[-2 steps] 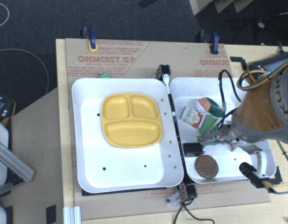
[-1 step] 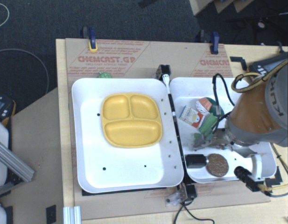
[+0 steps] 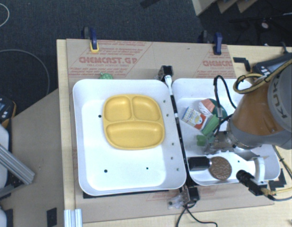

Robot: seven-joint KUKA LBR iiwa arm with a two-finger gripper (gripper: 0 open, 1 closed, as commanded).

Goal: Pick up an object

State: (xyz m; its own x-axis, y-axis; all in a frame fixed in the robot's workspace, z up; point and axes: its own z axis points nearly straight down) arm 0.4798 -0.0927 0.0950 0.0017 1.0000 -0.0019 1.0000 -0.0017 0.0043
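Leftward, the yellow tray point(image 3: 134, 121) fills one bin point(image 3: 89, 164); the pincer's point(image 3: 213, 145) grip, perhaps hidden, I cannot tell.

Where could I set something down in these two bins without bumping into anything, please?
The left bin has bare floor in front of the yellow divided plate, toward its near rim, and a narrower strip along its left wall. The right bin is crowded: a small carton, green pieces, a round brown item and the arm above them.
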